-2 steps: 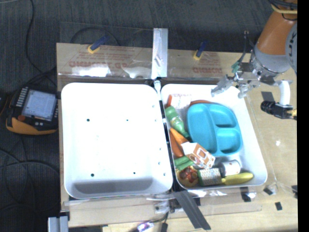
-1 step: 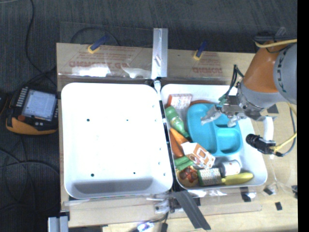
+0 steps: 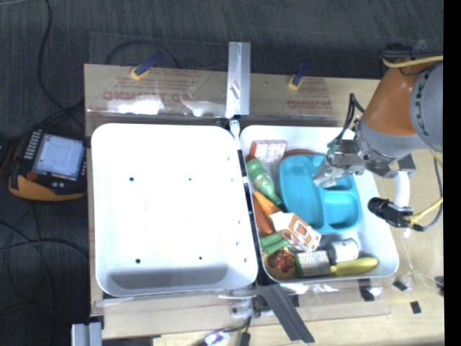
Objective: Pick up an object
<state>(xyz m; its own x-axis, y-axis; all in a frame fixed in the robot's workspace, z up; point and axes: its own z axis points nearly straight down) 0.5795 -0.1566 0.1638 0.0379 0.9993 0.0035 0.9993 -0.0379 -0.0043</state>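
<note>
My gripper [image 3: 334,170] hangs low over the right bin [image 3: 385,247], right above the upper right part of a blue plastic tray [image 3: 317,197]. The grey arm with its orange band [image 3: 392,107] comes in from the right. Packed along the bin's left side are a green bottle [image 3: 261,179], an orange carrot [image 3: 263,209] and a small red-and-white box [image 3: 268,150]. Near the front lie a white-and-orange carton [image 3: 298,231], a silver can [image 3: 344,251] and a yellow banana-shaped piece [image 3: 354,267].
The left bin [image 3: 166,207] sits beside the right one, their rims meeting at the middle. A metal post [image 3: 239,71] stands behind that seam. A handheld pendant [image 3: 50,166] lies off the bench at the left. A black cable plug [image 3: 385,210] hangs by the arm.
</note>
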